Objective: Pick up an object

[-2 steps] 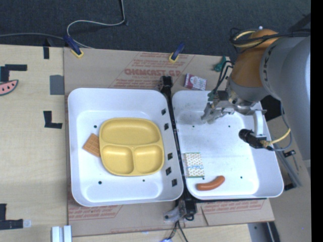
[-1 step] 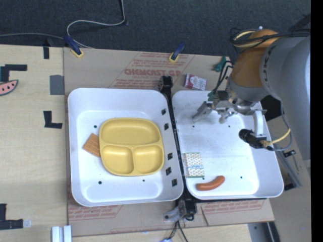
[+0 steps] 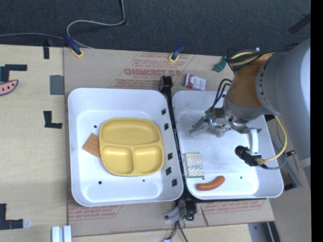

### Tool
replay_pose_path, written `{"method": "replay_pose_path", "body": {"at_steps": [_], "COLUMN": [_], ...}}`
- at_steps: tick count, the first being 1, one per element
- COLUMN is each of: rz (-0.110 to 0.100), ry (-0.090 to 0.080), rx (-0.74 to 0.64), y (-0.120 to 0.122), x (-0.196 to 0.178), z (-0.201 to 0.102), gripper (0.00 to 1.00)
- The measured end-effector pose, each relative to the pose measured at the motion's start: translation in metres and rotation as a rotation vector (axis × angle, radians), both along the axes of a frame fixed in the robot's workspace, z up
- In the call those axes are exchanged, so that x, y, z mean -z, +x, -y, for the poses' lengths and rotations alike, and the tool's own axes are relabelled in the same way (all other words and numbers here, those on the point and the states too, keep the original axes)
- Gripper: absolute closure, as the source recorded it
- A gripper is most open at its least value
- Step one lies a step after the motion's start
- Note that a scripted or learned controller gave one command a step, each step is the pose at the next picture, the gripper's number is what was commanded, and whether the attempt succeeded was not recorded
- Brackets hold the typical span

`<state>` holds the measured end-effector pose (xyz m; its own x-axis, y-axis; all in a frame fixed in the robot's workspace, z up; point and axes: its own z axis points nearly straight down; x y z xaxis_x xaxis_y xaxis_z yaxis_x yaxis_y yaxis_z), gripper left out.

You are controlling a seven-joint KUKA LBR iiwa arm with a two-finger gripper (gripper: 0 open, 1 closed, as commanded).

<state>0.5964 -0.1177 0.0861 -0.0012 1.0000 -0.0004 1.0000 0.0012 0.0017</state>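
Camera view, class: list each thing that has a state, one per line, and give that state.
Yellow divided plate: upright in the left bin.
Cracker: partly tucked under the plate.
Sausage: lying in the right bin.
Patterned packet: lying flat.
Gripper: low over the right bin.

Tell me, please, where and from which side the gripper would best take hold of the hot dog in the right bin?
Probably the middle of the hot dog, from straight above, fingers closing across its narrow width. It lies flat and alone near the right bin's front wall, long axis running roughly left-right and slightly curved, apart from the patterned pad. The gripper sits farther back.
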Motion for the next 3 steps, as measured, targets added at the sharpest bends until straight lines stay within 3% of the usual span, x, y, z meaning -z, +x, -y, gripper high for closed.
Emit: {"method": "replay_pose_path", "body": {"at_steps": [1,2,3], "rz": [0.002,0.002,0.001], "ry": [-0.003,-0.002,-0.002], "rx": [-0.001,-0.001,-0.002], "y": [0.0005,0.0004,0.0004], "x": [-0.0098,-0.0096,-0.0189], "z": [0.0006,0.0005,-0.0002], "gripper": [1.00,0.00,1.00]}}
